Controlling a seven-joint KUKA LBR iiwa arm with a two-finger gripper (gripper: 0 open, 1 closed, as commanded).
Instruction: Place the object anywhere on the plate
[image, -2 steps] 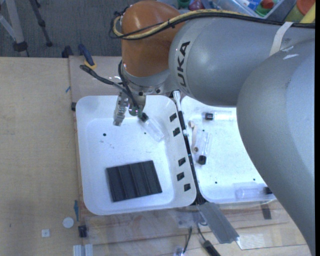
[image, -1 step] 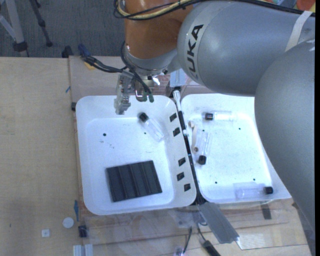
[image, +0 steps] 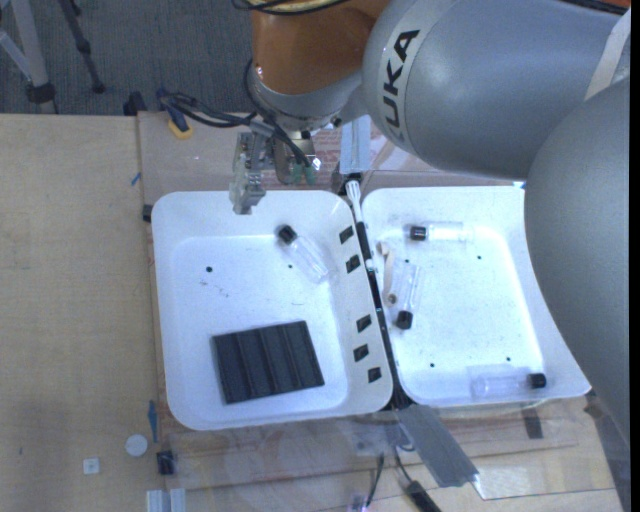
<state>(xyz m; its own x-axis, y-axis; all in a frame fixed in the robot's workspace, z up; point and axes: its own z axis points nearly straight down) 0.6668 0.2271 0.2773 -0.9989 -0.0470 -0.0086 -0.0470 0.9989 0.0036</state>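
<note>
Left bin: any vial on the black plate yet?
No. The plate lies bare in the left bin; that bin's vial lies apart, near the far wall.

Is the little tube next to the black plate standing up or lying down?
Lying down. The clear tube rests flat on the left bin floor, its black cap pointing toward the back, above the black plate.

"KUKA" on the grey arm (image: 470, 90)

You see the arm (image: 500, 90) cut off by the top and right edges, hiding the right bin's (image: 560, 340) far right corner. The end effector's (image: 247, 195) fingers blur together.
</note>
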